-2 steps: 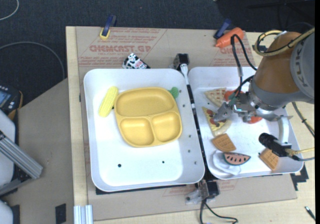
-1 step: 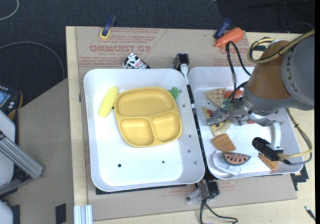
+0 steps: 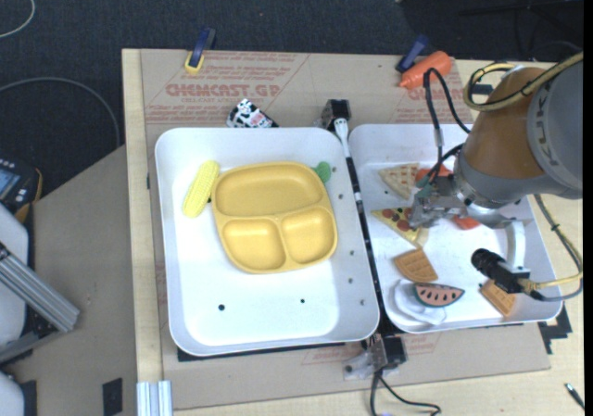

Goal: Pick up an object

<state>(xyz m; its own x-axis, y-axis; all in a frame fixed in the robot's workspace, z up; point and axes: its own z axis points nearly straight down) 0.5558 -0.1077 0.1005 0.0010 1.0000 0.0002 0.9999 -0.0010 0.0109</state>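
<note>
Claw (image 3: 428,204) low in right bin (image 3: 547,312) among flat toy pizza wedges (image 3: 400,180); grip state unclear. Left bin (image 3: 176,220): glossy yellow sectioned tray (image 3: 273,215), ridged plastic corn (image 3: 200,188).

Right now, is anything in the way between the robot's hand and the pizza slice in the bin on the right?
Nothing visible blocks it. The gripper hangs low in the right bin, right beside the pizza slice. Another slice lies just behind it, and a cracker and watermelon slice lie nearer the front.
</note>
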